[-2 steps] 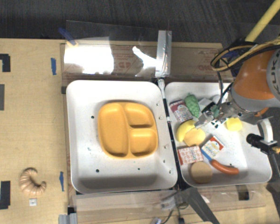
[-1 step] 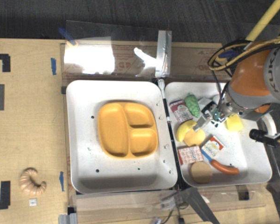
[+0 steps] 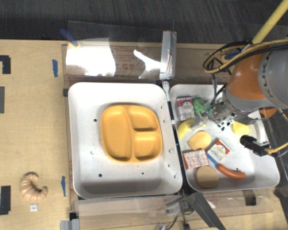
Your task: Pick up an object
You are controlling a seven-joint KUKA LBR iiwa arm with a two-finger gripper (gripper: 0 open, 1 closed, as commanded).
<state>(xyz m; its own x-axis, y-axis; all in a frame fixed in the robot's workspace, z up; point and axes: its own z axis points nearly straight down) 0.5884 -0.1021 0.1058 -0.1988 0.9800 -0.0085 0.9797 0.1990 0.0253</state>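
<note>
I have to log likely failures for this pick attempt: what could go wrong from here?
1. The right bin is crowded: the gripper sits low among a green item, a red packet and yellow pieces, so it may nudge or catch several things at once.
2. Cables loop close by the wrist and could snag.

A yellow divided tray (image 3: 131, 132) sits dead centre in the left white bin (image 3: 81, 143), and well out to that bin's left, on the bare bench (image 3: 24, 123), a pinkish curled croissant-like thing (image 3: 33, 186) lies alone.
</note>
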